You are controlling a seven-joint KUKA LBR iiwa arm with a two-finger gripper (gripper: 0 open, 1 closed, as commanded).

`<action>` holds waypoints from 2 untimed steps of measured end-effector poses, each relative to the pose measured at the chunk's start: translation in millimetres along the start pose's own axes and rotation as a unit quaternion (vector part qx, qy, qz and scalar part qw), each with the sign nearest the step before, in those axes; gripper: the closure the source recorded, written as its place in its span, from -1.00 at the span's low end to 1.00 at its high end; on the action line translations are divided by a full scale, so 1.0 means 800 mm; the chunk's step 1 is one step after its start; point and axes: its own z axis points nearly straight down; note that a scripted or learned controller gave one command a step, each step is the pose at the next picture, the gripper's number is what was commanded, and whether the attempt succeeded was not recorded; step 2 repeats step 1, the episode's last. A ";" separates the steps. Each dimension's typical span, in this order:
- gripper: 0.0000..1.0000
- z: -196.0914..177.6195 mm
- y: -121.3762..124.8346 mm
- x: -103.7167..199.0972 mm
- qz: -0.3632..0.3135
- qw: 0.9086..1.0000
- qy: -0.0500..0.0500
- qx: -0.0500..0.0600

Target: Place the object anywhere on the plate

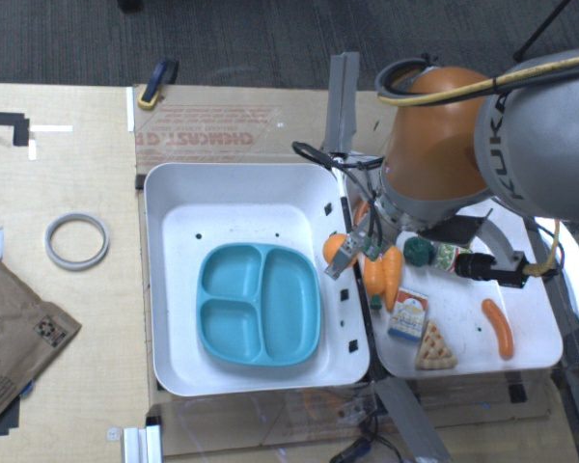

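Note:
A blue plate (261, 304) with three compartments lies in the left white bin (174, 258). My gripper (345, 251) hangs over the wall between the two bins, just right of the plate's upper right corner. A small round orange object (335, 248) sits between its fingers, and the gripper is shut on it. The orange-banded wrist above hides part of the right bin.
In the right bin (536, 350) lie an orange carrot (384, 276), a small carton (407, 316), a waffle-like wedge (433, 347), a sausage (499, 328) and a green-capped item (432, 253). A tape ring (77, 240) and a brown box (14, 340) sit on the bench to the left.

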 end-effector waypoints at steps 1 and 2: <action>-1.00 0.000 0.000 0.000 0.000 1.000 0.000 0.000; -1.00 0.000 0.000 0.000 0.000 1.000 0.000 0.000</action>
